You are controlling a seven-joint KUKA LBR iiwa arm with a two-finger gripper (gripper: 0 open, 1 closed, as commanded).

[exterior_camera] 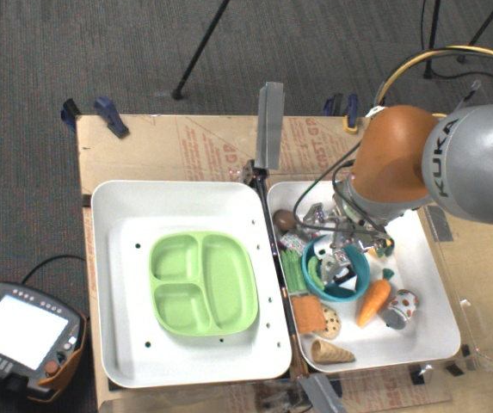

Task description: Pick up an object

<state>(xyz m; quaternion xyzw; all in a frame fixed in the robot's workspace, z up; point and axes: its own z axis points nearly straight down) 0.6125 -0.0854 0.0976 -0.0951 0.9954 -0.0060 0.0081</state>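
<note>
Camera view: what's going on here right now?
The KUKA arm is reaching into the right bin, its gripper down over a blue bowl among the toys. Nothing is visibly held. A toy carrot, an ice cream cone and a cookie lie nearby. The left bin holds a green divided plate, untouched.

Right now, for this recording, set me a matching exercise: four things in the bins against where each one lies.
Things:
1. green divided plate
2. toy carrot
3. ice-cream cone
4. blue bowl

Places:
A. near the front edge of the right bin
B. under the claw
C. alone in the left bin
D. leaning by the bowl's right side

Pairs: 1-C, 2-D, 3-A, 4-B
</note>
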